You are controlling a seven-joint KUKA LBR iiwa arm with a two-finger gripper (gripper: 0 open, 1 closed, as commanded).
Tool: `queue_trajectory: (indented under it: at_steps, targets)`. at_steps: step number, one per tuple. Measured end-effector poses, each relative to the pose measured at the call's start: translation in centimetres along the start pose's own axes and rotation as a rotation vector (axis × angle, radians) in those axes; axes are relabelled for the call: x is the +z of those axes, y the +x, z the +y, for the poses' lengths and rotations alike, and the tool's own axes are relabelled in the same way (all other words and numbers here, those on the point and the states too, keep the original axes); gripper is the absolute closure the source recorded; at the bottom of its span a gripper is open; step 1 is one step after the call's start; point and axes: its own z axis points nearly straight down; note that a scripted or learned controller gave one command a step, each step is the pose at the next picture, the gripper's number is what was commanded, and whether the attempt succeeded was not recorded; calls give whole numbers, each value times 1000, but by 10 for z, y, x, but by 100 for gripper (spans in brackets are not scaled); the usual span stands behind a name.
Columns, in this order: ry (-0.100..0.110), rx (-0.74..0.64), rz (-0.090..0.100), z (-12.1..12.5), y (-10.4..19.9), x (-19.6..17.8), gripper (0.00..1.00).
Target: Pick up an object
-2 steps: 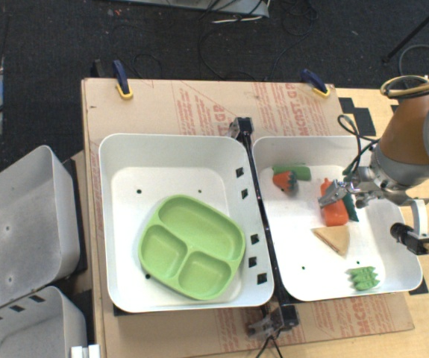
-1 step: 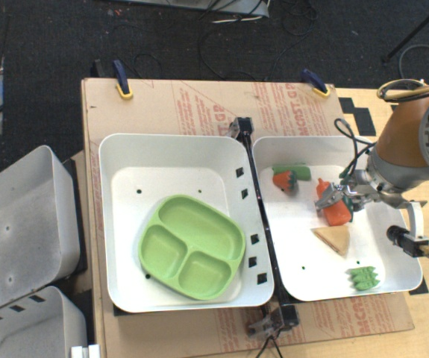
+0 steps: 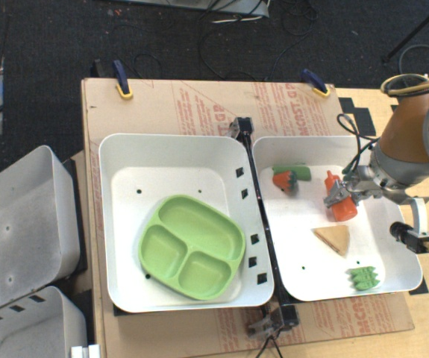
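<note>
1. Your tabletop (image 3: 199,99), a brown board, carries two shallow white bins side by side. The left bin (image 3: 124,155) holds a green plate (image 3: 192,246) with three compartments, lying tilted toward the bin's near corner.

2. The right bin (image 3: 401,274) holds four small things: a red-and-green piece (image 3: 291,177) near the far left, an orange piece (image 3: 342,203) right of centre, a tan wedge (image 3: 334,238) just in front of it, and a small green piece (image 3: 364,277) near the front edge.

3. The arm (image 3: 412,136) reaches in from the right, its orange band above the grey wrist, bent down over the right bin.

4. The hand (image 3: 339,194) sits low, right at the orange piece, touching or nearly touching its top. From this slant you cannot tell whether it is spread or pressed together, nor whether the piece lies inside its grip.

5. Judging by this, you are at the grasp step: the hand is down at its target and nothing is lifted yet.

6. The next move likely calls for a firm closing on the orange piece, then a straight lift clear of the tan wedge beside it.

7. The orange piece looks small and rounded at its lower end, narrower toward the top, with a bright, smooth surface. It stands well apart from the bin walls.
</note>
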Motion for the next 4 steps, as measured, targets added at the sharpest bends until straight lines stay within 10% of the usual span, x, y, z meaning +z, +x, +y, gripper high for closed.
queue_trajectory:
  at_steps: [3, 4]
  targets:
    - [-1, -3, 0, 4, 6, -139, 100]
    - [3, -7, 4, 9, 59, -148, 100]
